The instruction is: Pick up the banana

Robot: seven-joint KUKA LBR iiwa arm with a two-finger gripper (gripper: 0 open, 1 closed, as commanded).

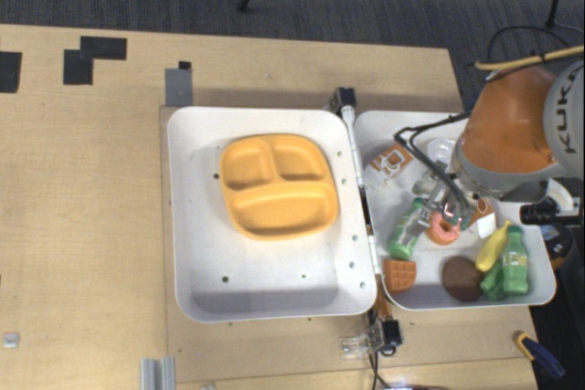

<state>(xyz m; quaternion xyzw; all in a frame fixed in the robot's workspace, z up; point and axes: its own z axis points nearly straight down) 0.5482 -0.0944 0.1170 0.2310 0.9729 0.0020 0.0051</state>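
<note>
The banana (492, 247) is a small yellow piece lying tilted in the right bin (545, 291), near its right side, between a pink ring and a green bottle. My gripper (441, 204) hangs low over the middle of that bin, to the left of the banana and apart from it, just above the pink ring (444, 231). The grey arm with its orange band (508, 125) comes in from the right and hides the bin's far right part.
Around the banana lie a green bottle (513, 270), a brown lump (462, 279), a waffle piece (398, 273), another green bottle (407, 237) and a white packet (388, 164). The left bin (196, 288) holds a yellow divided tray (277, 184).
</note>
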